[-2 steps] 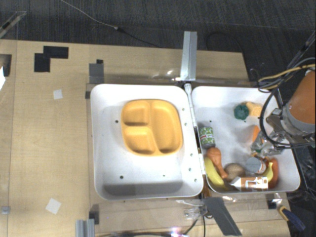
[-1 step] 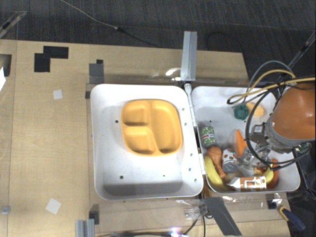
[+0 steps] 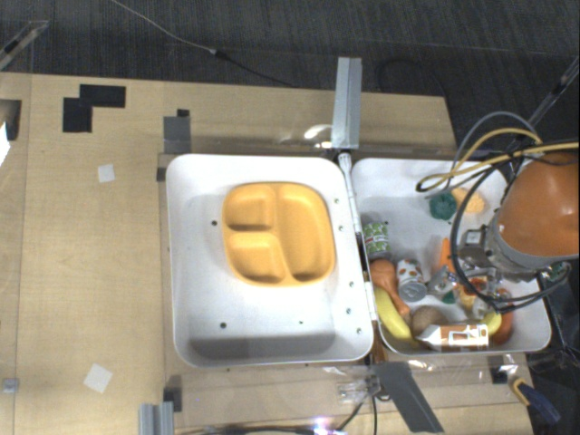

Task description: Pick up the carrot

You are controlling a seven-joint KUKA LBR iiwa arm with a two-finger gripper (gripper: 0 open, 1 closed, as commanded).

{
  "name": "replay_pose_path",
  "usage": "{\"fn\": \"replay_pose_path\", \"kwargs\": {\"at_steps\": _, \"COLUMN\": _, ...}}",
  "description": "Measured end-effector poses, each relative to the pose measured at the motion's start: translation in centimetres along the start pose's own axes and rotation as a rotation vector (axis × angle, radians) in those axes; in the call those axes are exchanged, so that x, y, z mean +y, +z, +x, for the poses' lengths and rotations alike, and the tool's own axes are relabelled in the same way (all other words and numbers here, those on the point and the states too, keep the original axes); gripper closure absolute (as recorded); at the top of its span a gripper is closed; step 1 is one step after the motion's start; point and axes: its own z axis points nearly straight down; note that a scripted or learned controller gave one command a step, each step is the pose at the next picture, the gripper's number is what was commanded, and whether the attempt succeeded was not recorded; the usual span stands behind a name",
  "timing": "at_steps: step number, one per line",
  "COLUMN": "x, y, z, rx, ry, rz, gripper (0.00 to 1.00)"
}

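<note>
While the grey arm with its orange band (image 3: 541, 208) reaches in from the right, its gripper (image 3: 467, 284) hangs low over the cluttered right bin (image 3: 399, 178), amid looping yellow and black cables (image 3: 471, 157). Whether the gripper is spread or pressed together cannot be told from above, as the wrist and wiring cover it. The carrot (image 3: 386, 277) lies at the right bin's left side, just beside the divider between the bins, its orange body slanting toward a yellow banana (image 3: 391, 317) that it appears to touch. The carrot sits apart from the gripper, with a small can (image 3: 411, 287) between them. A green-labelled packet (image 3: 375, 239) rests just above the carrot, a brown potato-like item (image 3: 425, 318) and a white-and-orange box (image 3: 456, 336) crowd the bin's near edge, and a teal object (image 3: 442, 207) lies toward its far side. A yellow divided plate (image 3: 275, 232) occupies the left bin (image 3: 195, 270).
</note>
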Motion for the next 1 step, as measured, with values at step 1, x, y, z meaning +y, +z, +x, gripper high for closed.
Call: {"fn": "replay_pose_path", "kwargs": {"at_steps": 1, "x": -5.47, "y": 0.22, "z": -0.01, "rx": -0.002, "ry": -0.297, "rz": -0.004, "gripper": 0.0}}
